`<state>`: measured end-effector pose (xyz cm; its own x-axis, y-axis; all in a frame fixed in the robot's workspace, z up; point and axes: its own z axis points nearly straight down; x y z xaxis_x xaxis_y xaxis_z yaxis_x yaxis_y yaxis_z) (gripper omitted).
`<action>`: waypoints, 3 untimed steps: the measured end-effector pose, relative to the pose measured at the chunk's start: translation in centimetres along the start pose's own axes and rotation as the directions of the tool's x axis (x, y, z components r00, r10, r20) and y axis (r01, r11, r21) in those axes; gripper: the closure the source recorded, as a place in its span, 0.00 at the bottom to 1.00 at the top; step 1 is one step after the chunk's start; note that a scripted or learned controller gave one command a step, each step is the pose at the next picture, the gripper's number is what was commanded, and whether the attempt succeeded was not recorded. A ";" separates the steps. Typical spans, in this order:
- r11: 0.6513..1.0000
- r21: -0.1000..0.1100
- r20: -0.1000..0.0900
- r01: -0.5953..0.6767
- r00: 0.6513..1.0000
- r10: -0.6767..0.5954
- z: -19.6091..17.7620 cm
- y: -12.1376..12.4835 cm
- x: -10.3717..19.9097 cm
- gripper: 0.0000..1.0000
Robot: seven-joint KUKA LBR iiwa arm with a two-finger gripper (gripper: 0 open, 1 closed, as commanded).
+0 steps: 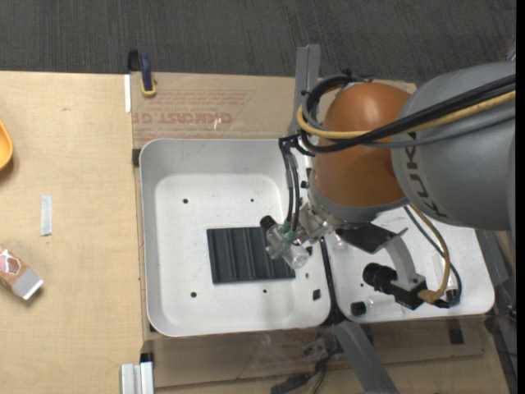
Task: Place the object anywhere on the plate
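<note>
Dark ribbed plate (242, 254) lies flat in the left bin (164, 220), right under and just left of the gripper (287, 245), whose tip sits at the plate's right edge. Something small and greenish-clear shows at the tip, too blurry to name. Can't tell the gripper's state; the orange band (361, 154) and grey arm (467, 146) block much of the right bin (476, 294).

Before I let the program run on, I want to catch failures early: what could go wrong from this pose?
1. The tool sits at the right edge of the dark ribbed plate; a release here might land off it.
2. The left bin's right wall is close beside the tool, so a sideways move could clip it.
3. The arm hides much of the right bin, so contact there may go unseen.
</note>
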<state>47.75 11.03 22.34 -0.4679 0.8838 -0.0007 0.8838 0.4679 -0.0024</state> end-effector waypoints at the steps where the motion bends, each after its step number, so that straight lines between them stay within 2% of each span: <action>1: 0.978 -0.001 0.001 0.209 0.978 -0.209 -5.2 1.2 2.2 1.00; 2: 0.978 -0.001 0.001 0.209 0.978 -0.209 -5.2 1.2 2.2 0.00; 3: 0.978 0.001 0.002 0.207 0.978 -0.207 -6.0 1.2 2.1 1.00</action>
<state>47.90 13.43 28.36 -0.6408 0.7677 -0.0021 0.7677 0.6408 -0.0032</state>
